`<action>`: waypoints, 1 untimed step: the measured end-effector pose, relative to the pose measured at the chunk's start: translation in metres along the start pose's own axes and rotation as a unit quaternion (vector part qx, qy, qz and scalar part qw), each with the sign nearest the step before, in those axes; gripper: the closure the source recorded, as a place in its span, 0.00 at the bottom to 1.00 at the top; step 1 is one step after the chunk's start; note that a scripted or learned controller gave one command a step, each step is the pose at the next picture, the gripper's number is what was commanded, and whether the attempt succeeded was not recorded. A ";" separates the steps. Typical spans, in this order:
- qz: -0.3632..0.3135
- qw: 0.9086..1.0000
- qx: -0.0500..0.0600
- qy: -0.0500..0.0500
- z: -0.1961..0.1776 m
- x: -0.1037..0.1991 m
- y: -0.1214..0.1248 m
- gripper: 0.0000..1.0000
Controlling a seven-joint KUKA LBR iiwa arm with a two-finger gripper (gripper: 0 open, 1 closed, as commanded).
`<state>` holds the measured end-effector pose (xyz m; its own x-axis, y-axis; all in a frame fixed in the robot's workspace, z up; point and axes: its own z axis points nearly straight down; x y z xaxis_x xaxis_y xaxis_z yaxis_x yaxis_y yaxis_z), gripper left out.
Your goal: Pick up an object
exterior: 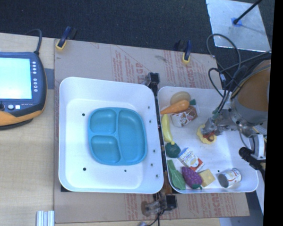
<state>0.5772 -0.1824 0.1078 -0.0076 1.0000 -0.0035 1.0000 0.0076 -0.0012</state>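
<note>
Centring the grey two-finger gripper (210,130), finger state untellable, over the small yellow-and-red plastic toy (206,135) beneath should steady pickup.

Blue divided plate (117,136) in left bin (67,172); teach pendant (15,87) far left, w/ clamps (63,38).

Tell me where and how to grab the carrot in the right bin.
Grip the carrot across its thick orange middle, coming straight down from above. It lies flat, slanting from lower left to upper right. Its tapered left tip sits near the bin wall, and the green end touches the small carton, so the midsection probably offers the freest sides.
</note>
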 end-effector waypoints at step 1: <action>0.000 1.000 -0.007 -0.001 0.007 0.081 0.057 1.00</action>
<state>0.6334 -0.1010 0.1003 -0.0069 1.0000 -0.0064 0.9999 0.0070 0.0126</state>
